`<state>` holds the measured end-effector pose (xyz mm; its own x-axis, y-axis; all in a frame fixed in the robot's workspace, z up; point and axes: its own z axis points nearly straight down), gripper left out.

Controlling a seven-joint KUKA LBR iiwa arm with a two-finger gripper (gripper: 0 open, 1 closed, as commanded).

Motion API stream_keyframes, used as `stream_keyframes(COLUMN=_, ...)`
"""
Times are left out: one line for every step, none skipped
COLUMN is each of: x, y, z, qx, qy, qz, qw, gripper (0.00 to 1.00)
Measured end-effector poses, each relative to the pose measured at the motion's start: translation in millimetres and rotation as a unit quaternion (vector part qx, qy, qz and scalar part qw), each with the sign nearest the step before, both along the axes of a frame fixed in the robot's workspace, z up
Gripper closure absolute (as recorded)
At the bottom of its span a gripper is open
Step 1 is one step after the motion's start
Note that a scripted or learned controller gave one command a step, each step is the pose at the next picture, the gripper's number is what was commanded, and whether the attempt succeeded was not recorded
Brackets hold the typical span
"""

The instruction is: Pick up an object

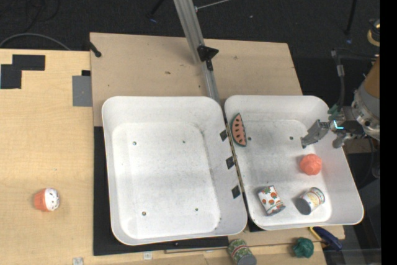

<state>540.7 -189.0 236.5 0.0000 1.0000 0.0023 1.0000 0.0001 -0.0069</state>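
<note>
In the right bin (279, 110) lie a watermelon slice (239, 130) near its left wall, an orange-red ball (311, 164), a white box with red spots (270, 200) and a small can on its side (309, 200). My gripper (327, 134) hangs over the bin's right part, just above and a little right of the ball, with its two dark fingers spread apart and nothing between them. The arm enters from the right edge.
The left bin (124, 110) sits beside the right one. A metal rail (189, 18) slants down to the bins' junction. Outside the bins lie an orange-white ball (46, 200) at left, a can (239, 251) and a green object (303, 247) in front.
</note>
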Motion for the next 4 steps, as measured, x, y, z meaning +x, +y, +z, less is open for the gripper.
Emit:
stream_keyframes(x=0.8, y=-0.4, z=2.1, qx=-0.0006, qy=-0.002, qz=0.000, qw=1.0000, gripper=0.00)
stream_keyframes(x=-3.6, y=-4.9, z=-43.4, qx=-0.0001, qy=0.000, qz=0.000, qw=1.0000, gripper=0.00)
stream_keyframes(x=-4.7, y=-2.0, z=-102.3, qx=-0.0023, qy=-0.005, qz=0.000, qw=1.0000, gripper=0.00)
stream_keyframes(x=-0.4, y=-4.8, z=-107.2, qx=-0.0051, qy=-0.012, qz=-0.001, qw=0.9999, gripper=0.00)
